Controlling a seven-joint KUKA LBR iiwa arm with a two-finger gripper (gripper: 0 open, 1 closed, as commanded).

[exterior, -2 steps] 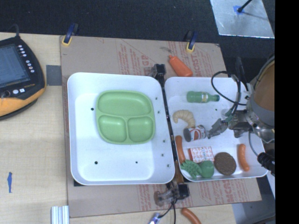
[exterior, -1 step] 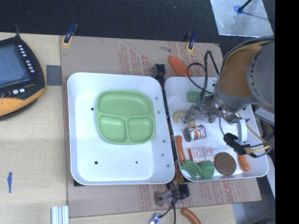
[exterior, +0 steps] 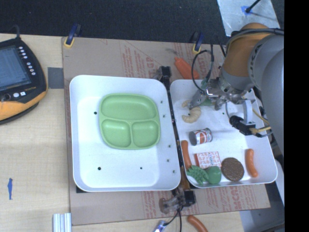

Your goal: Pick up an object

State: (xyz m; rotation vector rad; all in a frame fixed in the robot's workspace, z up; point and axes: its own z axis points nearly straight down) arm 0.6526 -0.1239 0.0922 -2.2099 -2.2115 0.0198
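My gripper (exterior: 205,98) hangs low over the far end of the right bin (exterior: 227,141), below the orange wrist band. Just in front of it lies a tan, cashew-shaped piece (exterior: 193,114); I see nothing held. Further forward in the same bin lie a small can (exterior: 200,137) on its side, an orange sausage (exterior: 185,153), a red and white packet (exterior: 206,158), a green toy (exterior: 205,174), a brown round patty (exterior: 232,168) and a second sausage (exterior: 250,162).
The left bin (exterior: 87,144) holds a green divided plate (exterior: 129,121). A carrot (exterior: 182,67) lies on the cardboard behind the bins, and another sausage (exterior: 198,222) lies in front of them. A teach pendant (exterior: 19,76) rests at the far left.
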